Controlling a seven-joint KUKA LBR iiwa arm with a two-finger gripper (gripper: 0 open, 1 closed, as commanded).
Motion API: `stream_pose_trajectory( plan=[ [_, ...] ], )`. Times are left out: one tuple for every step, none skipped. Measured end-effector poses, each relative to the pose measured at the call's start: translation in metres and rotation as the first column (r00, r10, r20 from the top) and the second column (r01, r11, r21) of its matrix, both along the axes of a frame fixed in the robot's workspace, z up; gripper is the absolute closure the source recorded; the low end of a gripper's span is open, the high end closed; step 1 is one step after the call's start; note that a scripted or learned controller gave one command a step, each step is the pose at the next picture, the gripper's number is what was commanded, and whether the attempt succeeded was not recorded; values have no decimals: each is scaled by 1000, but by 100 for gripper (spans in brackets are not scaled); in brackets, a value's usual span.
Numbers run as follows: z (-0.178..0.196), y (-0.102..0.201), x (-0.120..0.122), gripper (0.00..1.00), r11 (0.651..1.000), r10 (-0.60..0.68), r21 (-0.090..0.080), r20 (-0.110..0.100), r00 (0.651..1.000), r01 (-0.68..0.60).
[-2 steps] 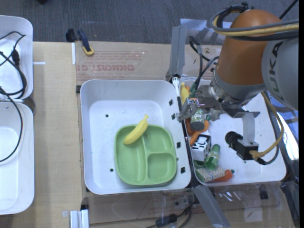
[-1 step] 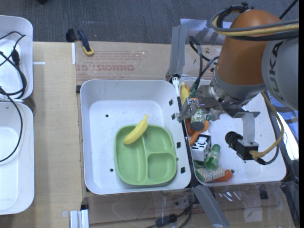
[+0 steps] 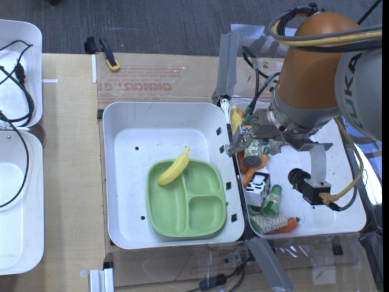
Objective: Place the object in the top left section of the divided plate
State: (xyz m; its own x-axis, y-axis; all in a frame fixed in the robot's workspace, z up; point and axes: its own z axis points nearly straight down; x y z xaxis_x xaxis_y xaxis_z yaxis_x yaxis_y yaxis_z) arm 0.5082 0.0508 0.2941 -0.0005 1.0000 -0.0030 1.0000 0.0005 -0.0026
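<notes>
Arm (image 3: pixel 322 59): nearest our lens, we see it bent over the right bin (image 3: pixel 346 218), likely searching the clutter.
Gripper (image 3: pixel 249 140): beside the plate's right, above toy food; grip state we cannot tell.
Banana (image 3: pixel 174 166): lying across the plate's top left rim, partly inside that section.
Plate (image 3: pixel 194 215): green, in the left bin (image 3: pixel 121 163); placement looks done.
</notes>
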Motion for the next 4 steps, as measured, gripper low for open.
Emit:
stream_pose_trajectory(
  plan=[
    [0, 0, 0, 0, 1000, 0, 0, 0, 1000, 0],
    [0, 0, 0, 0, 1000, 0, 0, 0, 1000, 0],
    [0, 0, 0, 0, 1000, 0, 0, 0, 1000, 0],
    [0, 0, 0, 0, 1000, 0, 0, 0, 1000, 0]
  ],
)
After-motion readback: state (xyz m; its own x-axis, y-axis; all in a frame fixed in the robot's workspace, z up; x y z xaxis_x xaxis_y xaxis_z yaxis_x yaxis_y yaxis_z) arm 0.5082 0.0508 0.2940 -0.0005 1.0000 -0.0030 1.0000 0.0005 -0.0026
